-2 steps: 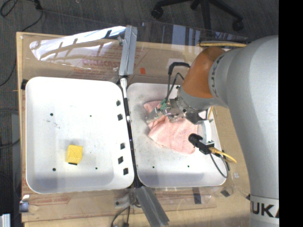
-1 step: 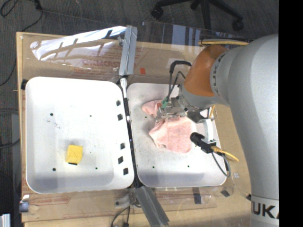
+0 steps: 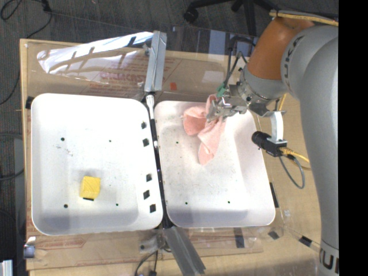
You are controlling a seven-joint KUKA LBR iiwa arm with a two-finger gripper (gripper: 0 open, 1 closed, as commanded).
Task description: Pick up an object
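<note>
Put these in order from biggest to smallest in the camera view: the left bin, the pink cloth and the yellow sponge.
1. Left bin, clearly the biggest.
2. Pink cloth, hanging at the gripper and nearer the camera, so it may look slightly bigger.
3. Yellow sponge, the smallest.

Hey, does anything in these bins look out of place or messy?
Nothing looks damaged or spilled. The pink cloth hangs crumpled from the gripper over the right bin, and a yellow block sits in the left bin.

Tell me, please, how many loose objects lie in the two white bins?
2: a yellow block in the left bin, and a pink cloth in the right bin, at the gripper.
</note>
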